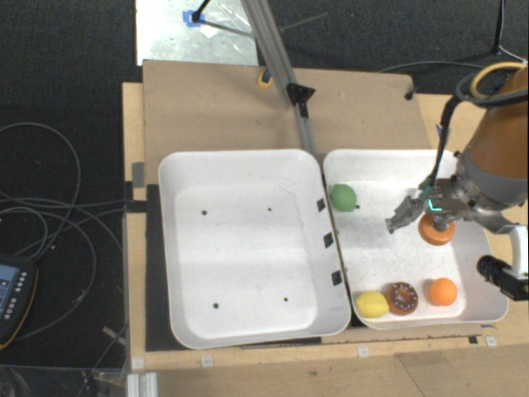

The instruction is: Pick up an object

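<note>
1. Orange round object (436, 231): 1 item, lying in the right bin (388, 165) toward its right side, partly covered from above by the wrist of the arm (496, 143).
2. Gripper (402, 217): seen just left of the orange round object, low over the bin floor and tilted down toward the left. No object is seen held in it. Whether it is open or closed cannot be told, nor whether the orange round object is touched by it. A small green light is seen on its body.
3. Green ball (343, 197): 1 item, placed near the left wall of the right bin, well apart from the gripper.
4. Front row of the right bin, 3 items listed left to right: yellow fruit (372, 304), brown doughnut (402, 298) touching it, orange ball (443, 292) set slightly apart.
5. Left bin (178, 172): white and shallow, with 4 small dark dots marked on its floor.
6. Black clips (328, 240): 3 noted along the shared edge of the 2 bins.
7. Bench (215, 106): tan board, on which both bins are carried.
8. Metal pole (269, 31): slanted in from the top, ended at the rear of the bins.
9. Handheld pendant (12, 292): laid on the dark floor at the left, with cables (58, 222) beside it.
</note>
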